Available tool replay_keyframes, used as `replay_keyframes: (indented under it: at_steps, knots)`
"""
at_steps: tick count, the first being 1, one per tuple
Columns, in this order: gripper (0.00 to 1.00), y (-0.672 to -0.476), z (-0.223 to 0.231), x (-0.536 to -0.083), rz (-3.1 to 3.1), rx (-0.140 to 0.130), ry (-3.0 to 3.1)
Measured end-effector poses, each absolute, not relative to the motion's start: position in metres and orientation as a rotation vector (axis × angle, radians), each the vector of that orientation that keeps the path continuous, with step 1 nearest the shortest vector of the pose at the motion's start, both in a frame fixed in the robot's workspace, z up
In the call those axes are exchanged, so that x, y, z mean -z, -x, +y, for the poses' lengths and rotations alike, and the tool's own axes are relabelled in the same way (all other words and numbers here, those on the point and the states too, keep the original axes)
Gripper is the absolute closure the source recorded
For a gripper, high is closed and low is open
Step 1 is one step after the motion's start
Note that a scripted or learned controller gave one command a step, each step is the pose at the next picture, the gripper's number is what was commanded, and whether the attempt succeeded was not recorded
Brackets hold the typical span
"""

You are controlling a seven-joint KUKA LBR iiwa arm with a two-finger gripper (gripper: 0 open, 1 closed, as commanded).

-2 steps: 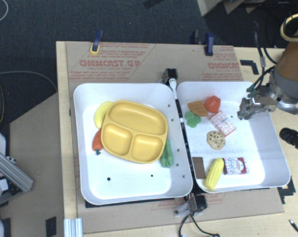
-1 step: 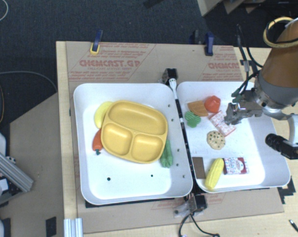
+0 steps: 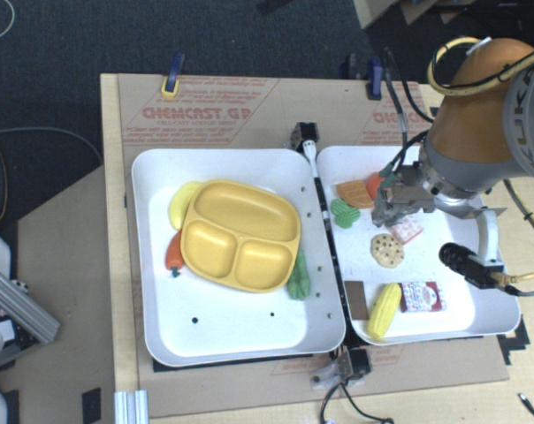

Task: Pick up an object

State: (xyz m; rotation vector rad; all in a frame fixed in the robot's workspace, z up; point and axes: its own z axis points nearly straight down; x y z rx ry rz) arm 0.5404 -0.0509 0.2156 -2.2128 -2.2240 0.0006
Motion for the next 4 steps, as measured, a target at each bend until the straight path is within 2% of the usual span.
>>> replay_keyframes:
  at_steps: [1, 2, 3, 4]
  knots:
    - [1.0, -0.539, -0.045, -0.226, -2.225, 0.003, 2.221]
    - [1.0, -0.537, -0.056, -0.215, -2.218, -0.004, 2.222]
    - [1.0, -0.532, -0.059, -0.235, -2.223, 0.004, 2.224]
    - [1.0, -0.531, -0.057, -0.234, -2.223, 0.002, 2.222]
